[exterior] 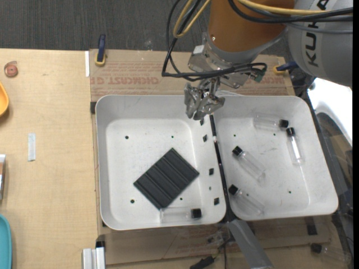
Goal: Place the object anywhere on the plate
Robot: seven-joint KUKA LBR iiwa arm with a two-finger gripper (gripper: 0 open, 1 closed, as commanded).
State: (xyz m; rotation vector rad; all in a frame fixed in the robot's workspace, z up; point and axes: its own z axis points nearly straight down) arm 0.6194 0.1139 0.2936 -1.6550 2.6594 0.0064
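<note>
The two-finger metal gripper (200, 112), fingers drawn together on nothing visible, hangs over the rim between the bins, the dark ribbed rectangular plate (166, 177) in the left white bin (112, 150) and a clear black-capped plastic vial (247, 160) among others in the right white bin (314, 167).

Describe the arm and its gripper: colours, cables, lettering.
The arm is light grey with black KUKA lettering on its side, and a broad orange band sits above the wrist. Black and yellow cables loop beside that band and run down to a grey metal wrist block. Below it hangs the small silver-grey gripper.
</note>
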